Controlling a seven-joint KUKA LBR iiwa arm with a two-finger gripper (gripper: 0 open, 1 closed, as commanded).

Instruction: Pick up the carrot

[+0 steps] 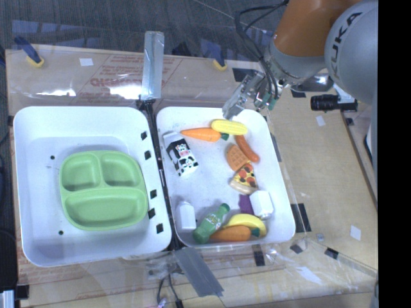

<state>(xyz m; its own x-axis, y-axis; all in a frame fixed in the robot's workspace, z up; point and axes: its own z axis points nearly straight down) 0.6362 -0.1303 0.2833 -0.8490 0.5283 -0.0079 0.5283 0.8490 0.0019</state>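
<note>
The carrot [200, 134], orange with a green stub at its right end, lies flat near the far edge of the right bin [277, 172], pointing left. A yellow corn cob [229, 127] touches its right end. My gripper [241, 102] hangs over the bin's far rim, up and to the right of the carrot and just above the corn. Nothing shows in its grasp.
Near the carrot stands a cow-print milk carton [182, 156]. A waffle [236, 158], hot dog [248, 148] and pizza slice [244, 181] lie to the right. A green bottle [212, 223], banana [246, 221] and white cup [261, 203] crowd the near end. The left bin holds a green divided plate [103, 190].
</note>
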